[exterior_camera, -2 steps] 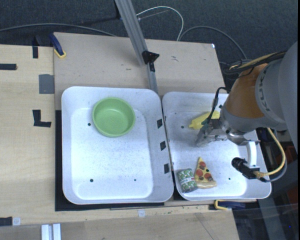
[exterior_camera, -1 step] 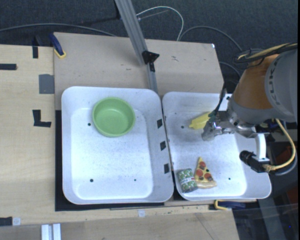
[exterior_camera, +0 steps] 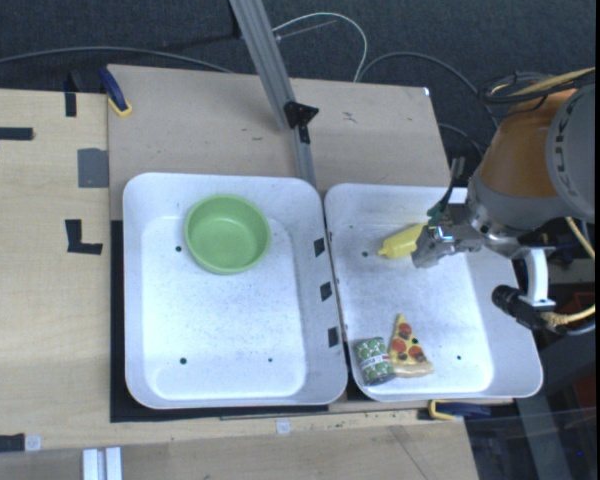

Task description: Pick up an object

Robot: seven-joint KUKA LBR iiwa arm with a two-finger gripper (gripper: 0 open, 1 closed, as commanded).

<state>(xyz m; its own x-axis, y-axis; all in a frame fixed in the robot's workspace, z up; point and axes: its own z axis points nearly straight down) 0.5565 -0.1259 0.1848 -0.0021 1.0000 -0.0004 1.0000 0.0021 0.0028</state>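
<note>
White plastic, shallow, 2 of them side by side on the pale wooden bench (exterior_camera: 200,118): left bin (exterior_camera: 145,298) and right bin (exterior_camera: 475,298), rims touching down the middle.

In the left bin, toward its far left corner: round green plastic bowl (exterior_camera: 227,233), upright, mouth up, well apart from everything else.

In the right bin, near the far side: small yellow elongated plastic piece (exterior_camera: 400,242), lying flat on the floor of the bin, long axis roughly left to right. Directly against its right end: dark metal two-finger gripper (exterior_camera: 429,247), low over the bin, reaching in from the right on the grey arm with orange band (exterior_camera: 525,168). Clenched, released or grasping the yellow piece: cannot tell (the contact point too dark and small to read).

Near the front edge of the same bin: flat toy pizza slice with red dots (exterior_camera: 409,348), tip pointing away from the front rim, and just beside it on the left, touching or nearly so, small green printed can (exterior_camera: 372,360) lying on its side.

Across the far bench, slanting: grey metal pole (exterior_camera: 263,43).
</note>
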